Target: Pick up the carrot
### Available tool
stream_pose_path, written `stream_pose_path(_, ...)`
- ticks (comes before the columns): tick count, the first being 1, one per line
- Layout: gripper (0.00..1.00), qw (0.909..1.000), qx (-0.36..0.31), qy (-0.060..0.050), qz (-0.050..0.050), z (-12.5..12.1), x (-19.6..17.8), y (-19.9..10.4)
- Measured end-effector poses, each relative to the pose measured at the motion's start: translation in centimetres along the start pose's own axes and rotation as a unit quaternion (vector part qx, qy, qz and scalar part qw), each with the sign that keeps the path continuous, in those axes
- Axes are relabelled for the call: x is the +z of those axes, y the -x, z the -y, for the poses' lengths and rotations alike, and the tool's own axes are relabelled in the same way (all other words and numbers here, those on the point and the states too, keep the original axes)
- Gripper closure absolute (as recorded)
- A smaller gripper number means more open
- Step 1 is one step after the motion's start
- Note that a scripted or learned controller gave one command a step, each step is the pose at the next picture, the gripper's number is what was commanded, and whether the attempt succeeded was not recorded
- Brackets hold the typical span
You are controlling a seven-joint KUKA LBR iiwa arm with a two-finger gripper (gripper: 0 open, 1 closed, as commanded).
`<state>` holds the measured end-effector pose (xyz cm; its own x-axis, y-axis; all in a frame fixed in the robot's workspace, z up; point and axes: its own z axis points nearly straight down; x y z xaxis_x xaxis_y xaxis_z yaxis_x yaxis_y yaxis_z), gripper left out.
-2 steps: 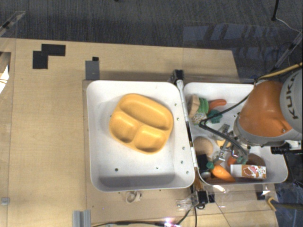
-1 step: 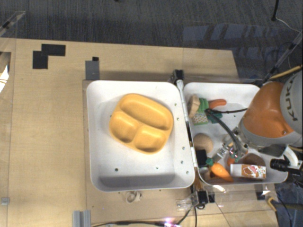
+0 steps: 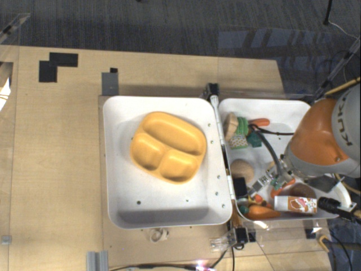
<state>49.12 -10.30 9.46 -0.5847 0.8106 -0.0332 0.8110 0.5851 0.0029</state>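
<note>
Wooden bench under a dark carpeted floor, two white bins side by side, and we're underway. Left bin carries a big yellow moulded tray, three rounded lobes, sitting alone. All the action is in the right bin, and it's crowded. The arm, orange band showing, hangs over from three o'clock, and the gripper is down among the clutter near the bin's middle, cables trailing. Open or closed? Cannot tell from here. Now the carrot: an orange shape lying against the front wall at about six o'clock of the right bin, just below the gripper, next to a white bottle with a brown label. A second orange piece sits up at twelve o'clock beside something green. My read: nothing lifted yet, the carrot rests in the bin, so the grasp and the lift are both left to do.
</note>
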Motion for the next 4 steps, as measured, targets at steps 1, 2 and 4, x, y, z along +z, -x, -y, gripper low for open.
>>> stream_pose_path(1, 0.0, 0.9838, -0.179, 0.005, -0.011, -0.6, -7.2, 4.5)
stream_pose_path(2, 0.0, 0.993, -0.118, 0.005, -0.01, -1.9, 0.9, 10.1)
stream_pose_path(4, 0.0, 0.9948, 0.101, 0.005, -0.009, 0.6, 0.5, 1.2)
